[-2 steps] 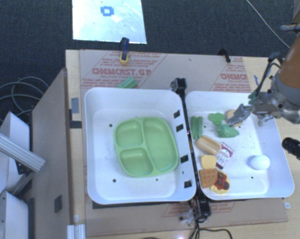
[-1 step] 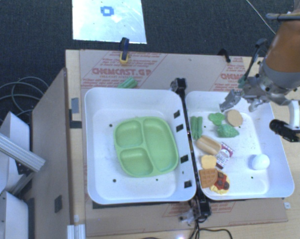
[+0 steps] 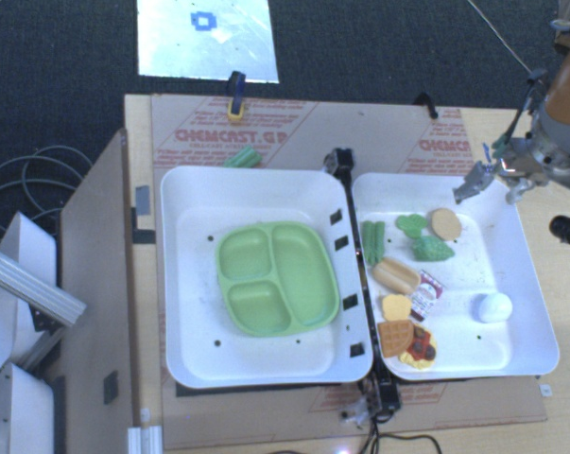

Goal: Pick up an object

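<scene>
Overhead, we saw the gripper (image 3: pixel 493 180) hanging with its fingers spread and nothing between them over the far edge of the right bin (image 3: pixel 526 282), near the round biscuit (image 3: pixel 445 223). We judged a straight descent best, fingers straddling the biscuit clear of the green toy (image 3: pixel 432 248).

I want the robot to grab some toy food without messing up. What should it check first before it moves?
1. Tool carrying nothing: ok, nothing shows between its fingers.
2. Tool above the right bin: ok, it is over the far edge.
3. Tool fingers open enough: cannot tell.
4. An easy target standing apart: ok, the white ball lies alone.
5. Crowded pieces: not ok, the hot dog, the packet and the waffle lie close together.
6. Green tray out of the way: ok, it lies in the left bin.
</scene>
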Tool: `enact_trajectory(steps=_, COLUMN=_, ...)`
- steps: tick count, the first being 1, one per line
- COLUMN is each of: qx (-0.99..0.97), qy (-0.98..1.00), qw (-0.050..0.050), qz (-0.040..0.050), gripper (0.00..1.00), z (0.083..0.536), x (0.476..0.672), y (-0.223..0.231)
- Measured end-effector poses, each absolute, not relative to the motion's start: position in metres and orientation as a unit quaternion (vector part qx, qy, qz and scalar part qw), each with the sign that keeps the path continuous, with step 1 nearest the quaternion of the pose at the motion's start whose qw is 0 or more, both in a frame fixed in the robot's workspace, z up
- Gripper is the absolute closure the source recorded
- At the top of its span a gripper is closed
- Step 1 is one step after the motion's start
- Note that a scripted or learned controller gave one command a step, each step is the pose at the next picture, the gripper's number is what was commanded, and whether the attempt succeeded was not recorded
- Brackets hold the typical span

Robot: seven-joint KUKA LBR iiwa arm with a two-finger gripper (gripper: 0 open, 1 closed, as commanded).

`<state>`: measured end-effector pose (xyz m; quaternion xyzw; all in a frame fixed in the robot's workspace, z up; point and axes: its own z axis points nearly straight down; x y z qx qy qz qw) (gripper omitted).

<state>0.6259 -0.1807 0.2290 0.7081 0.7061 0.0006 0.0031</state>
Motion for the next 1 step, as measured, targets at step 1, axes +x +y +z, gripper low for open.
enact_trajectory(steps=1, qx=0.705, qy=0.709, qw=0.000, qz=-0.0002, gripper=0.00, z=0.0774, x=0.6639, y=-0.1884)
